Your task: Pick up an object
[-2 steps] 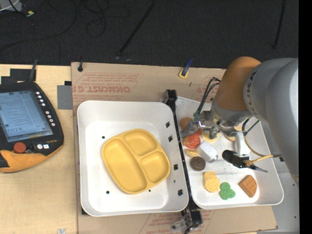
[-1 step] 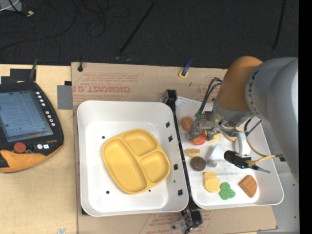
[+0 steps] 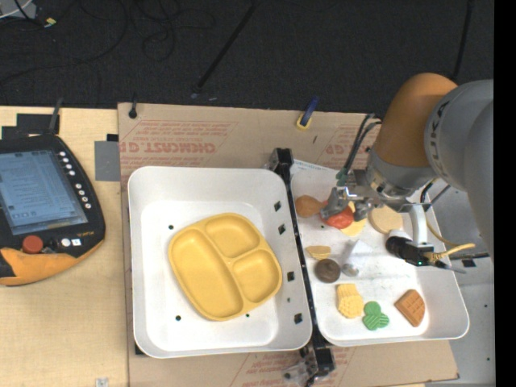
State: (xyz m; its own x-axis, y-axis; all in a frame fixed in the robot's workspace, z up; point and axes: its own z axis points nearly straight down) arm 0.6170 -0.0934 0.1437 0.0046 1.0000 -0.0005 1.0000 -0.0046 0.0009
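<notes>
Gripper low over the upper part of the right bin, reaching in from the right under the grey arm and its orange band. Fingers pointing down and to the left, metal tips right at a red piece. Touching or just above that red piece; cannot tell which, and cannot tell how far open, since the tips sit bunched against the red piece and the wrist shades them. Nothing seen clearly between the fingers.

Around the tool in the right bin: an orange-brown round piece just to the left of the tips, a pale yellow bit under the red piece, a tan disc just to the right. Below, well apart from the gripper: a small flat tan piece, a dark brown round, a yellow waffle, a green piece touching the waffle's lower right, an orange-brown waffle near the bin's right corner.

Left bin holding a yellow divided plate, flat, tilted in plan, three compartments. Black divider between the bins. Tablet pendant on the bench at far left.
</notes>
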